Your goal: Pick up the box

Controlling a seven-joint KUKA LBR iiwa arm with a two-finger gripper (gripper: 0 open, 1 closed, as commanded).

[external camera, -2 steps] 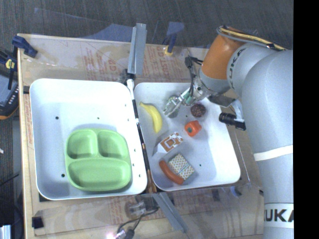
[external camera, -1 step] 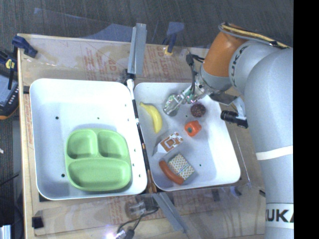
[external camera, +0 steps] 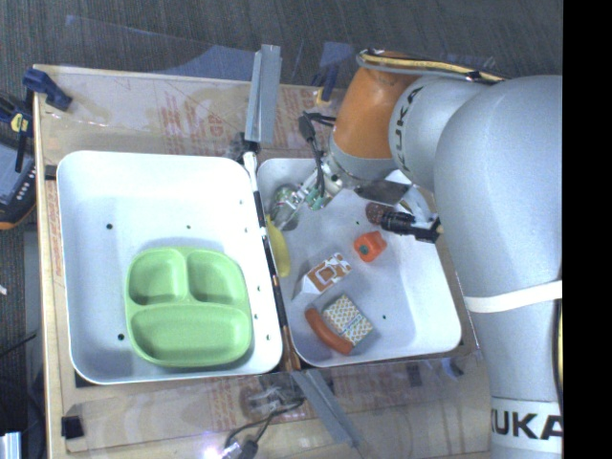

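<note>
Lying flat in the right bin (external camera: pixel 435 299), the box (external camera: pixel 327 273) is small, orange and white, with open white floor on its upper side. A patterned packet (external camera: pixel 348 319) sits just below, an orange cup (external camera: pixel 369 247) beside it. The gripper (external camera: pixel 292 202) hangs over the bin's upper-left corner; the state of its jaws cannot be told.

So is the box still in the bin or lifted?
In the bin: the box lies flat on the right bin's floor, apart from the gripper.
</note>
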